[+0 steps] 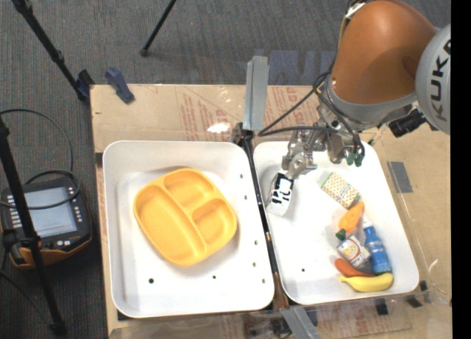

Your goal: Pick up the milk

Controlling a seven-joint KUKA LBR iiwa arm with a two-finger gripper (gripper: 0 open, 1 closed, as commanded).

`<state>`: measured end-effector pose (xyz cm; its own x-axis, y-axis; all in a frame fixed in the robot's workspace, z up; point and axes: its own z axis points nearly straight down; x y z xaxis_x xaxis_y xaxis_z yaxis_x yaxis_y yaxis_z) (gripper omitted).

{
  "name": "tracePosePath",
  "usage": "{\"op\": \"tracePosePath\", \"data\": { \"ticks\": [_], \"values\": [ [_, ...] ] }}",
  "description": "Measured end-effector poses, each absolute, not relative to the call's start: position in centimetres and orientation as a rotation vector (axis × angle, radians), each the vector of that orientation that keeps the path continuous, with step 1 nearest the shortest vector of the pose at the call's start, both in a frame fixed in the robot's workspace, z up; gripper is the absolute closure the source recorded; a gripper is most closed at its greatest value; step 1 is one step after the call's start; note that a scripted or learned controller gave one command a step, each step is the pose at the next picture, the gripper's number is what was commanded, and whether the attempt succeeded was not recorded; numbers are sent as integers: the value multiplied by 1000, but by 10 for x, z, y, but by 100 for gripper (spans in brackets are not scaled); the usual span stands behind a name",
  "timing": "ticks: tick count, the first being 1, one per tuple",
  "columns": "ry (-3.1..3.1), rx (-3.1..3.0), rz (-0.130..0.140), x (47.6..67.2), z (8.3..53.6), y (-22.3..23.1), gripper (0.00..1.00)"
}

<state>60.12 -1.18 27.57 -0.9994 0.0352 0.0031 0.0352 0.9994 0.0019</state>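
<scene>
The milk (281,193) is a small white carton with black markings. It lies tilted against the left wall of the right bin (309,286), near the divider between the bins. My gripper (298,162) hangs at the back of the right bin, just above and slightly right of the carton's top end. Its lower tip is close to or touching the carton's upper edge; I cannot tell which. The carton seems to rest on the bin floor.
On the right bin's right side sit a patterned box (340,189), an orange carrot (352,218), a blue bottle (377,249), a small carton (355,251) and a banana (368,282). A yellow divided plate (185,215) lies in the left bin (121,183).
</scene>
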Motion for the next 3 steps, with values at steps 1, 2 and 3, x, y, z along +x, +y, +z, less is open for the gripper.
{"op": "tracePosePath", "data": {
  "ticks": [1,2,3],
  "values": [
    [-3139,94,-3,568,276,8,100],
    [-3097,521,-5,559,300,37,100],
    [-2994,938,-6,521,290,82,100]
  ]
}}
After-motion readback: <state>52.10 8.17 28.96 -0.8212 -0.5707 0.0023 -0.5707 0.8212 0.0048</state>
